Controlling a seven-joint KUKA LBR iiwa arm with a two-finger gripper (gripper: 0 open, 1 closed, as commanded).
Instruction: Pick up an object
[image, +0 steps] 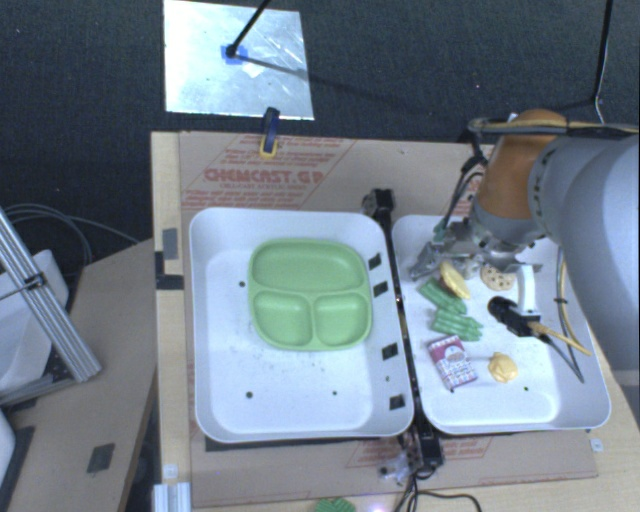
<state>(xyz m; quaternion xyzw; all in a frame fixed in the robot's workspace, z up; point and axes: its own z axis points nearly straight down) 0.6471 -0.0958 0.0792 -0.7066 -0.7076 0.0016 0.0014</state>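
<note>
The right bin (520, 405) holds several small things. A yellow banana-shaped piece (455, 281) lies right under my gripper (440, 256), which hangs low over the bin's far left part. A round tan cookie (492, 277) sits just right of the yellow piece. Below them lie two green pods (437, 294) (456, 324). Nearer the front are a pink-red carton (452, 361) and a small yellow lump (503, 367). Nothing can be seen held by the gripper.
The left bin (220, 390) carries a green divided plate (308, 294) in its middle. The grey arm with its orange band (520, 170) comes in from the right over the right bin's far edge. Black clips (392, 350) line the seam between the bins.
</note>
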